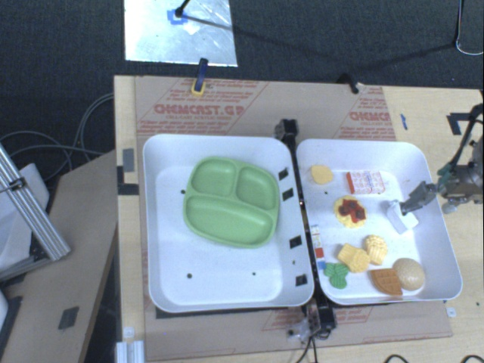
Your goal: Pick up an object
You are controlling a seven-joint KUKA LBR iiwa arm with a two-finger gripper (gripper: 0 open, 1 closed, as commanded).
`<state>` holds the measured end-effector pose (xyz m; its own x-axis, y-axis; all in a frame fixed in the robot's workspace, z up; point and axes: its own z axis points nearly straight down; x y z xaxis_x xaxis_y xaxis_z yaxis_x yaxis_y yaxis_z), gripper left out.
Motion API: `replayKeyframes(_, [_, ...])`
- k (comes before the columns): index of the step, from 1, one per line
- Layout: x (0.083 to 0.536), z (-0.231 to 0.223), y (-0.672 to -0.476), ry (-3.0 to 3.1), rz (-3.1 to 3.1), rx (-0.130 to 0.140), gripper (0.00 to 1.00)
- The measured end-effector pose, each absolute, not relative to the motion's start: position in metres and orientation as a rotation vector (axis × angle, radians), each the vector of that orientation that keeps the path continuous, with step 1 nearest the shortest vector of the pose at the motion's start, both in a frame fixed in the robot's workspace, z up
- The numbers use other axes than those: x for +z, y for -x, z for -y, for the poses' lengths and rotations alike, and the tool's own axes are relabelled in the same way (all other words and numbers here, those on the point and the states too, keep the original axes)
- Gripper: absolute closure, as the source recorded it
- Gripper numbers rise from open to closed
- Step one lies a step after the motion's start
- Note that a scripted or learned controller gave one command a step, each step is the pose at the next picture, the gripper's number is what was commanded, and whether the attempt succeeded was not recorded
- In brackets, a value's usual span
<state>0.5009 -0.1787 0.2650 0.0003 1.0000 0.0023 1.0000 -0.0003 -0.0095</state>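
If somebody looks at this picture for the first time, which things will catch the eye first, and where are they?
A green divided plate lies alone in the left bin. The right bin holds a cluster of small toy foods, among them a red and yellow piece near its middle. The gripper reaches in over that bin's right side.

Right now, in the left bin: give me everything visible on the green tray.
The green divided tray looks like matte light-green plastic, a rounded rectangle with raised rims. It has three compartments: two smaller ones along the far side and one long one along the near side, all with nothing in them. It lies flat, right side up, rotated slightly clockwise, about mid-floor of the left white bin, toward its far half. It touches just the bin floor.
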Motion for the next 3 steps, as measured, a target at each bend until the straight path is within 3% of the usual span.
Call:
replayKeyframes(1, [0.271,0.178,-0.503,2.219,2.226,-0.001,0.0])
replayKeyframes(2, [0.212,0.175,-0.497,2.219,2.222,0.001,0.0])
replayKeyframes(3, [0.165,0.181,-0.504,2.219,2.222,0.0,0.0])
